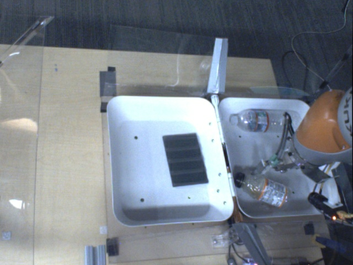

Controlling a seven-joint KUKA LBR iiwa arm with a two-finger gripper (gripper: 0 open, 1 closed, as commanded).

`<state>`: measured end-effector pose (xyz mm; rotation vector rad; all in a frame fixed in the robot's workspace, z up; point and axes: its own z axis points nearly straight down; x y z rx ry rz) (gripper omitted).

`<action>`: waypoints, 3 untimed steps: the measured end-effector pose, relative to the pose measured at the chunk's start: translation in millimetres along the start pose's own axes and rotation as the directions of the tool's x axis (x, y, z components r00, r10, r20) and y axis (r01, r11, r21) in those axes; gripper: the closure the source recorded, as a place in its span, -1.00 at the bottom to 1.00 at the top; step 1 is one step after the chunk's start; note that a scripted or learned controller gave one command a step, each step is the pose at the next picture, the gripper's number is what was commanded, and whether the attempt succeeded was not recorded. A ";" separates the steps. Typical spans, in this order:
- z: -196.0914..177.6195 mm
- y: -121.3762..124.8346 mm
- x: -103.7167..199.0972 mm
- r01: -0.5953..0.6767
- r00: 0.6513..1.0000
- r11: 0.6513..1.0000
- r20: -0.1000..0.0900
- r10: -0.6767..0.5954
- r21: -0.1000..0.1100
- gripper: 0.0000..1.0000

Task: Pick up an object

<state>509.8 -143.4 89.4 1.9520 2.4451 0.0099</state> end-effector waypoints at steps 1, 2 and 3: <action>0.2 43.4 48.1 -0.004 1.000 1.000 -0.003 0.004 -0.002 -1.00; -12.5 46.3 48.2 -0.003 1.000 1.000 -0.002 0.003 -0.010 1.00; -12.4 46.2 48.2 -0.003 1.000 1.000 -0.002 0.003 -0.010 -1.00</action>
